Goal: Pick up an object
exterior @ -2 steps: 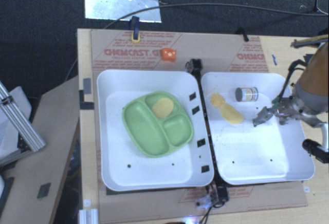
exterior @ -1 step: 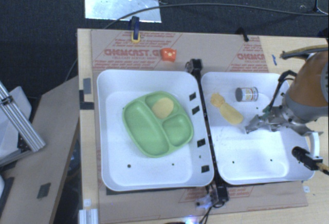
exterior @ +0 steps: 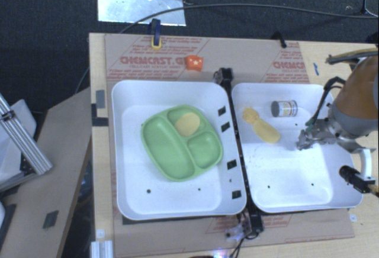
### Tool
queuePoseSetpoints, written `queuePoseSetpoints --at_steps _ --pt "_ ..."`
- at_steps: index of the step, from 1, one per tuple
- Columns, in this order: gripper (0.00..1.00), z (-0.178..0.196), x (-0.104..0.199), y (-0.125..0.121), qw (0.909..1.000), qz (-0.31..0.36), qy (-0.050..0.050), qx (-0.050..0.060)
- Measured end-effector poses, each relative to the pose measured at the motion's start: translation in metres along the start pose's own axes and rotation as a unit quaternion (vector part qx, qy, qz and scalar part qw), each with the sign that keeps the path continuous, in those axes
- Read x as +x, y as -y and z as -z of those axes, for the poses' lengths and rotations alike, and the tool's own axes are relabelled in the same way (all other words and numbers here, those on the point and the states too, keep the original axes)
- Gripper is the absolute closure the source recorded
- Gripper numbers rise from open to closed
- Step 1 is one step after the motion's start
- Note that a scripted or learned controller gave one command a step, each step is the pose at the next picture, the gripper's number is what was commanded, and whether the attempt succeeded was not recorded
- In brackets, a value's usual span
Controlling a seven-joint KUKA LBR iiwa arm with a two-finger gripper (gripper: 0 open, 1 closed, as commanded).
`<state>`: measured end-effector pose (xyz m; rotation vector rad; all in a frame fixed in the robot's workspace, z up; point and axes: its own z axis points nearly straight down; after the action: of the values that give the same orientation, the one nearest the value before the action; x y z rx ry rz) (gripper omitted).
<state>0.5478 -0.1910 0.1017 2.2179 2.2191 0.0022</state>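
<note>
1. Dark carpet surrounds a bench covered by brown printed board, on which two shallow white bins sit side by side, the left bin [exterior: 127, 192] and the right bin [exterior: 296, 197], with a row of black clips along the shared rim between them.
2. In the right bin two candidates for picking are seen: a pale yellow, elongated object [exterior: 261, 125] lying on its side near the dividing rim, and a small can [exterior: 284, 109] lying on its side just beyond it, toward the far wall.
3. The yellow object is judged light and possibly soft or smooth; it would best be taken across its narrower waist. The can is judged stiff and light but liable to roll, so it would be taken across its curved body.
4. The gripper [exterior: 307, 139] is seen low over the right bin, near the two objects but apart from them; whether it is wide or narrow cannot be told, and nothing is seen held in it.
5. Open floor is available in the near half of the right bin; the far wall and centre rim crowd both objects.
6. A green divided plate [exterior: 172, 153] holding a yellow round item [exterior: 188, 123] occupies the left bin.
</note>
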Motion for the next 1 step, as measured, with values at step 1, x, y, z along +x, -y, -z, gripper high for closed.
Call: queuePoseSetpoints --at_steps 1 --pt "1.00 0.0479 -0.0069 -0.0077 1.0000 0.002 0.000 -0.001"
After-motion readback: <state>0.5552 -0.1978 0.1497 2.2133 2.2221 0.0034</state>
